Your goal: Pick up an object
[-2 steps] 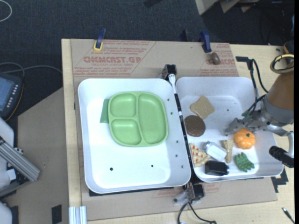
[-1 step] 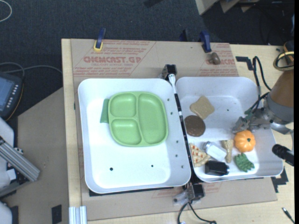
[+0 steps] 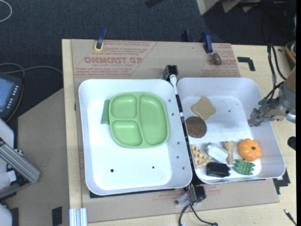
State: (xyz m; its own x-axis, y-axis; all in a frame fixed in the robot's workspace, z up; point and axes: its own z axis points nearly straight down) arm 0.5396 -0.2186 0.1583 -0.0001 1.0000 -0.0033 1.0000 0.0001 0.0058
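The right bin (image 3: 225, 86) holds several small things: a tan slice of bread (image 3: 203, 108), a brown round cookie (image 3: 195, 126), a waffle-patterned piece (image 3: 200, 156), a small white piece (image 3: 217, 153), a black block (image 3: 217, 169), a beige stick (image 3: 229, 151), an orange pumpkin (image 3: 249, 149) and a green leafy piece (image 3: 244, 166). My gripper (image 3: 257, 116) hangs over the bin's right edge, above and right of the pumpkin, touching none of the objects. Nothing shows between its fingers.
The left bin (image 3: 94, 164) holds a green divided plate (image 3: 139, 119), its three compartments bare. A black divider with clips runs between the bins. Blue and yellow clamps hold the cardboard board at the back. Cables hang at the right edge.
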